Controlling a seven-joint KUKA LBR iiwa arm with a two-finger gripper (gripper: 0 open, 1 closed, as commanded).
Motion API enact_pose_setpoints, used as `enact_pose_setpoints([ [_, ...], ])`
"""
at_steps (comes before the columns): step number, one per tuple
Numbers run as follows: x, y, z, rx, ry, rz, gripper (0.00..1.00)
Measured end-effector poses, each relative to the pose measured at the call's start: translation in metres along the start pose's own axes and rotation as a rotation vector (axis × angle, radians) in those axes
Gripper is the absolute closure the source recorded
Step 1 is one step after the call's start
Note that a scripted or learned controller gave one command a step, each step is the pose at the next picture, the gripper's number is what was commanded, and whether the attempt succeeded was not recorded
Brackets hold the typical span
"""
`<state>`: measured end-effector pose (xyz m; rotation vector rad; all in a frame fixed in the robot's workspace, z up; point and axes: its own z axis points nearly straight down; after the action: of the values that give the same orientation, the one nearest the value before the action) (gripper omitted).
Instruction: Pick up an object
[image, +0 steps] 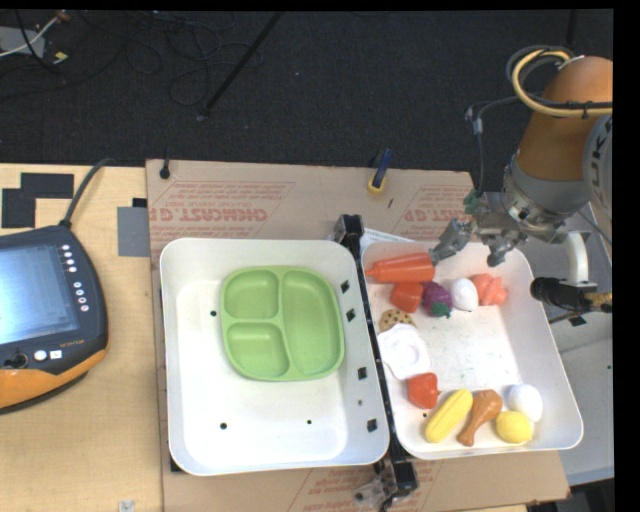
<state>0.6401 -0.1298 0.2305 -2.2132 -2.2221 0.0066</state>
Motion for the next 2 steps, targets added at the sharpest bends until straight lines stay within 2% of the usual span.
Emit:
enact_pose_setpoints([
  [2,-0.002,0.012,0.102,0.001,0.000,0.001,0.00],
])
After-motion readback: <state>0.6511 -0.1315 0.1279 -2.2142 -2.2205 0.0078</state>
